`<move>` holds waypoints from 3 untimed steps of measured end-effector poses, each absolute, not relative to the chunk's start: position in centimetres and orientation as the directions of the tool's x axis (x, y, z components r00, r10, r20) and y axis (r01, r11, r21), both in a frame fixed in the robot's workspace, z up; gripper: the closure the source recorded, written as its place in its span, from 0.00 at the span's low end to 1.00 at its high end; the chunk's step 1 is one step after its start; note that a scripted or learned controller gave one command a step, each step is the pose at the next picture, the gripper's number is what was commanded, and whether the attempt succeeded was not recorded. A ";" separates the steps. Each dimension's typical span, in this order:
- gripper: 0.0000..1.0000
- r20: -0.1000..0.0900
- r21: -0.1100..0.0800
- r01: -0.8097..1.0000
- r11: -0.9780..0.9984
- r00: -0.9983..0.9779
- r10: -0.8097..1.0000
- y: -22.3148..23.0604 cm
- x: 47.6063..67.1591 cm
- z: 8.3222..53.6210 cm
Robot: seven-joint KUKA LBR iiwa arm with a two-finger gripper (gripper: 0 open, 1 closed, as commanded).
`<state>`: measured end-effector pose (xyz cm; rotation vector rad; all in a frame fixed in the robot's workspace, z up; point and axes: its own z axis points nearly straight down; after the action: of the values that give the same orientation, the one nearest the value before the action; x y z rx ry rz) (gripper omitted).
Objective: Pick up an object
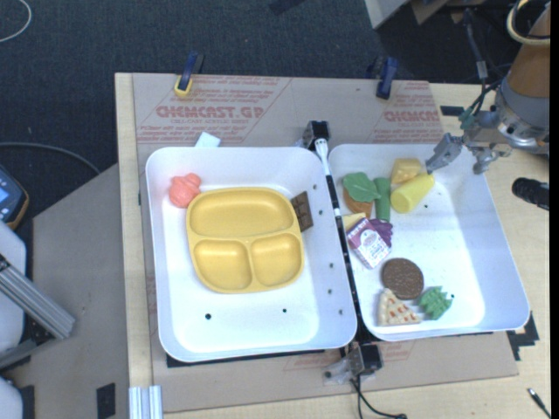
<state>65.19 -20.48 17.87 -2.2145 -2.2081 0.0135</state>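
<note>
The gripper (463,152) hangs at the upper right of the frame, over the back rim of the right bin (489,234), with its two fingers spread apart and nothing between them; one fingertip (439,156) points down and left toward a yellow block (411,191), close to it but whether it touches I cannot tell. That yellow block lies tilted in the upper left part of the right bin, just beside a green leafy piece (362,187) that overlaps a small brown bun-like piece (356,204). Below them sits a purple-and-white packet (370,241), then a round brown cookie (403,277), and near the front edge a waffle wedge (396,309) touching a little green sprig (436,302). The right half of this bin, along its far wall, is bare white floor with room to move. In the left bin (166,260) a yellow divided plate (244,238) fills the middle, a pink toy (184,188) rests at its upper left corner, and a dark brown square (302,210) leans at the plate's right edge, near the wall the bins share. The bins touch along that centre seam.
</note>
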 end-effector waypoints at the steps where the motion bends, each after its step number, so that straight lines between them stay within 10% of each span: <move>1: 0.00 0.000 0.000 1.000 0.000 0.000 1.000 -20.4 65.6 18.9; 3: 0.00 0.001 -0.005 1.000 0.002 -0.002 1.000 -20.5 65.9 8.2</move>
<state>65.91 -20.52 8.20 -2.2158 -2.2207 0.0043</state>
